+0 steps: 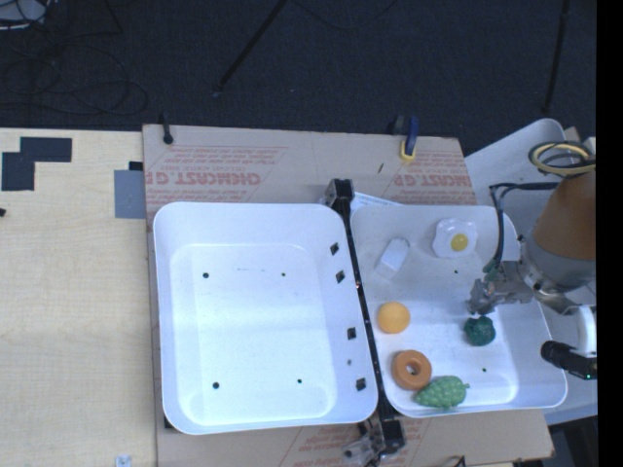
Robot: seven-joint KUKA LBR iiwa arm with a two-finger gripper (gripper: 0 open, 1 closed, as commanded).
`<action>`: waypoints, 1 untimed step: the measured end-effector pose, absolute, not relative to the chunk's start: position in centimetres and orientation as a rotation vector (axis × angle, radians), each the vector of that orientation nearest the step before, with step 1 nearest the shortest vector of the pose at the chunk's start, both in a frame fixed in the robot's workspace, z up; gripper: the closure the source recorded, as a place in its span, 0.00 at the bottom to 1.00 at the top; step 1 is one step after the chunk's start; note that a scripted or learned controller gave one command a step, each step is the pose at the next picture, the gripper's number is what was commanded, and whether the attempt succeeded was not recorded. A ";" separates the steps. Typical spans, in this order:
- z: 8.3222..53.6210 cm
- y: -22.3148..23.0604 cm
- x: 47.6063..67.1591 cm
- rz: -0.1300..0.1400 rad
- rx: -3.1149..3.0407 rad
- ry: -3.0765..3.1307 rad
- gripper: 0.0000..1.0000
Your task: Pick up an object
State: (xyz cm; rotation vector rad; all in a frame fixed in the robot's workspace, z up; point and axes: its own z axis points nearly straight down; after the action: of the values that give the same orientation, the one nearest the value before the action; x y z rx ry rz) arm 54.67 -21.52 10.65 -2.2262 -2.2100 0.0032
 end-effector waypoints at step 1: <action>10.6 -21.5 54.7 0.003 -2.227 -2.209 0.00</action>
State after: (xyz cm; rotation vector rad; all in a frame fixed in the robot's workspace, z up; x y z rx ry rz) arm 54.66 -21.52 10.61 -2.2266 -2.2093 0.0032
